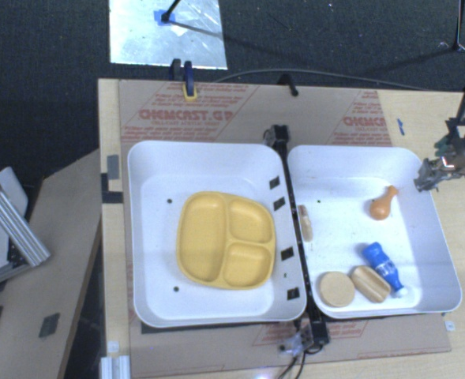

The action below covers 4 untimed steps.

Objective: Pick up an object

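In the right bin (350, 180) lie an orange pear-shaped toy (383, 204), a blue bottle (383, 267), a tan bread-roll toy (370, 283), a round beige disc (336, 289) and a small pale stick (304, 222) by the bin's left wall. My gripper (433, 172) hangs at the far right, over the right bin's upper right rim, to the right of and slightly above the orange toy. Nothing shows between its fingers.
The left bin (149, 212) holds a yellow divided plate (226, 239). A black divider with clips (283, 212) runs between the bins. A clamp (187, 77) and a shiny metal sheet (167, 22) sit at the back.
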Each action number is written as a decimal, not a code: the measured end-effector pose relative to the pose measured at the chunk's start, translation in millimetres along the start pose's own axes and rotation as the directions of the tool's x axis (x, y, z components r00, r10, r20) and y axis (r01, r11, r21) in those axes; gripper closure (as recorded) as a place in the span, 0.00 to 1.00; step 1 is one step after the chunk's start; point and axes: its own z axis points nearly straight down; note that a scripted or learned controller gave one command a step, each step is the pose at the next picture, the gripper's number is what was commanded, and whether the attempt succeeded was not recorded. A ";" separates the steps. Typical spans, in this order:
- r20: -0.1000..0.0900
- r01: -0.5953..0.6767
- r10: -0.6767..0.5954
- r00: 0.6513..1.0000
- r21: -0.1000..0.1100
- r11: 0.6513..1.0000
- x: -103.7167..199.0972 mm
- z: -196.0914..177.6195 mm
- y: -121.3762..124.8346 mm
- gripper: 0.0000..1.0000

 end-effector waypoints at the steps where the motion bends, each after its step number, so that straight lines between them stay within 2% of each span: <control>1: -0.003 0.004 -0.004 1.000 0.004 1.000 53.5 -5.6 0.2 1.00; 3: -0.004 0.004 -0.004 1.000 0.005 1.000 158.3 21.7 7.2 1.00; 4: -0.005 0.006 -0.006 1.000 0.004 1.000 222.5 20.2 11.6 1.00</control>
